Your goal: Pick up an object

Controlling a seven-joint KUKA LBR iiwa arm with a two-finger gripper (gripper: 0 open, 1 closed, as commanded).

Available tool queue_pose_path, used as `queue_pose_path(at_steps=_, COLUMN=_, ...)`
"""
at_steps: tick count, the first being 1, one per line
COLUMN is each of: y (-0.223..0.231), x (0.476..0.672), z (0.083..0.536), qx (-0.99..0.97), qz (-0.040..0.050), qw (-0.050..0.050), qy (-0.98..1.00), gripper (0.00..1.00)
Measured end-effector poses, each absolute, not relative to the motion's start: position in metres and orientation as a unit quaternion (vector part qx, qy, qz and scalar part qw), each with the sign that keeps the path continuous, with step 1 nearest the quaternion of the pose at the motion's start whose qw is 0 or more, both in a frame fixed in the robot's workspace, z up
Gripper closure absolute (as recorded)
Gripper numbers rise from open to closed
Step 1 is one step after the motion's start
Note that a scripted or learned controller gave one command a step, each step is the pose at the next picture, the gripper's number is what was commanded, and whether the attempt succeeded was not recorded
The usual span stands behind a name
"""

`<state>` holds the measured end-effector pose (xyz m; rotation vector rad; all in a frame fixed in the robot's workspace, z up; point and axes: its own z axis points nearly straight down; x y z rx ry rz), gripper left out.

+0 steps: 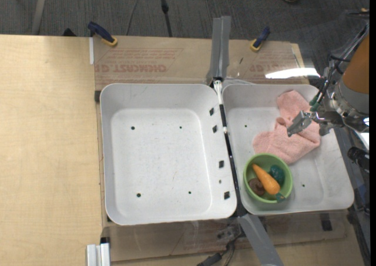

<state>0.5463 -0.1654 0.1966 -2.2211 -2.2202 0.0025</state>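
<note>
One pink cloth (289, 133): rumpled, soft folds, right bin (329, 197) | pincer (306, 123): over cloth, grip unclear

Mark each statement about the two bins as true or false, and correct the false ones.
1. The pink cloth lies in the right bin. True.
2. The green bowl sits in the left bin. False: it sits in the right bin, near its front edge.
3. An orange carrot lies in the green bowl. True.
4. The pincer hangs over the left bin. False: it is above the pink cloth in the right bin.
5. The cloth is blue. False: it is pink.
</note>
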Motion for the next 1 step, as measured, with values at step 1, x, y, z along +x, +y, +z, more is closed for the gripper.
queue_pose_path(at_steps=1, y=-0.0977, x=0.4791, z=0.1026, qx=-0.718, qz=0.0009, qw=0.001, qy=-0.696, gripper=0.0)
